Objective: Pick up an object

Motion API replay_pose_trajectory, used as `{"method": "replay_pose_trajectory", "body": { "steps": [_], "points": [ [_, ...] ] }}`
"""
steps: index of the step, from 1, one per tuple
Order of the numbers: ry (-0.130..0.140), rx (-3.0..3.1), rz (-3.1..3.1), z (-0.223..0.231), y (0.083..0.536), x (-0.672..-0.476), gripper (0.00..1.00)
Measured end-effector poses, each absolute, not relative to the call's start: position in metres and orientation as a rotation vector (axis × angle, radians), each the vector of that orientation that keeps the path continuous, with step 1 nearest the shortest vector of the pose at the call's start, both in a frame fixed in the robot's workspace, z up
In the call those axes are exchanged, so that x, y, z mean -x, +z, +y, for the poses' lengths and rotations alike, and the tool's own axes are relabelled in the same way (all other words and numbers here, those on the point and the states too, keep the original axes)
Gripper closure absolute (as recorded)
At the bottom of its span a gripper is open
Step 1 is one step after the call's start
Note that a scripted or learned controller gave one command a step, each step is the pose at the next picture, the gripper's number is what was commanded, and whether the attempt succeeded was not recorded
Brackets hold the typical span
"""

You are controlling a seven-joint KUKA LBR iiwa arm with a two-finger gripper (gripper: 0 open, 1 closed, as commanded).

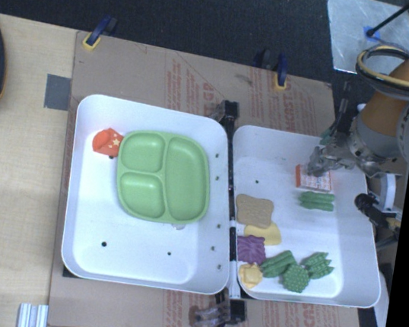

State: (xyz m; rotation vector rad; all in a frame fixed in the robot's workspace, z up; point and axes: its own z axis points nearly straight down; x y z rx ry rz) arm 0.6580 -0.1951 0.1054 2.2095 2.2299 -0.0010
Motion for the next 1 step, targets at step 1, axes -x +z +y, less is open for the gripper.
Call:
{"method": "replay_pose_trajectory", "body": {
  "steps": [1],
  "points": [
    [-0.005, -2.210, 2.233, -0.1950, 0.1036, -0.6570, 0.00]
  ]
}}
